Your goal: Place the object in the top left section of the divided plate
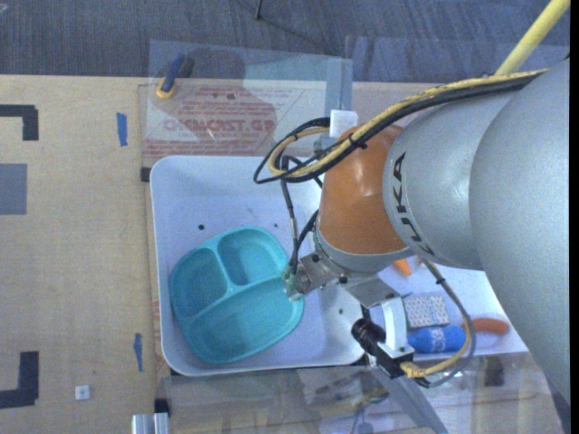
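Item: one grey arm (470,170) with an orange band, reaching in and covering much of what lies to the right of the pincer (297,284). One counter (72,242), spread out far to the pincer's left. Two white bins: the left bin (204,197), over whose floor the pincer is poised, and the right bin (463,289), behind the pincer and largely hidden by the arm. One teal divided plate (237,295), lying flat in the left bin with its right rim just beside or touching the pincer; three sections are counted, two small and one large. The top left section (201,278) is judged to be the small one farthest from the pincer, across the plate. In the right bin, behind the pincer: one blue thing (439,339), one speckled block (425,310) just beside it, and one orange thing (493,325) at the arm's edge. The pincer's state cannot be told, since its tip is small and blurred. The object to be placed cannot be identified with certainty; a faint greenish patch is seen at the pincer's tip by the plate rim, but whether anything is gripped there cannot be told. Step in hand, as judged: carrying across the plate. It would be done well if the pincer were taken over the dividing ridges to the far small section, lowered close to its floor, and any release made well inside the ridges, so that nothing rolls into a neighbouring section.
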Robot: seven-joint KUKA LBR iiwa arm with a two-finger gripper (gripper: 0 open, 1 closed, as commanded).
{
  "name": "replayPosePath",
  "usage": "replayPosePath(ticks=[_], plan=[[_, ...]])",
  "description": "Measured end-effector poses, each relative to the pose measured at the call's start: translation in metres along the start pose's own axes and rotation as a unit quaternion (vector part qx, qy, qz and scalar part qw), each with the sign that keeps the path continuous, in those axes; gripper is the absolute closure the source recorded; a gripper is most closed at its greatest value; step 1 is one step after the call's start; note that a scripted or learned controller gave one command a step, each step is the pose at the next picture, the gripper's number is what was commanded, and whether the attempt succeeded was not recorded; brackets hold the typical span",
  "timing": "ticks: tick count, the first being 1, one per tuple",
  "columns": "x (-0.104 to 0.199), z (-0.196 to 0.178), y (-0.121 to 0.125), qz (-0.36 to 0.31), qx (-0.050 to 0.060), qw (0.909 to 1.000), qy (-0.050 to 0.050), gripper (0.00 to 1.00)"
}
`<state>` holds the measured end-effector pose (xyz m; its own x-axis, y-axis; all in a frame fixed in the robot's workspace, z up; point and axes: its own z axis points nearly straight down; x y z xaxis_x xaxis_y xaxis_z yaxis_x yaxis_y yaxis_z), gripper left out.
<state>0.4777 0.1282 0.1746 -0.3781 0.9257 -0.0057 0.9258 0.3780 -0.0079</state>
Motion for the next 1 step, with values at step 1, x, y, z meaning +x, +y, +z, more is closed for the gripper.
replayPosePath(ticks=[1], plan=[[-0.0018,0.0209,0.0080,-0.100,0.001,0.9950,-0.005,1.00]])
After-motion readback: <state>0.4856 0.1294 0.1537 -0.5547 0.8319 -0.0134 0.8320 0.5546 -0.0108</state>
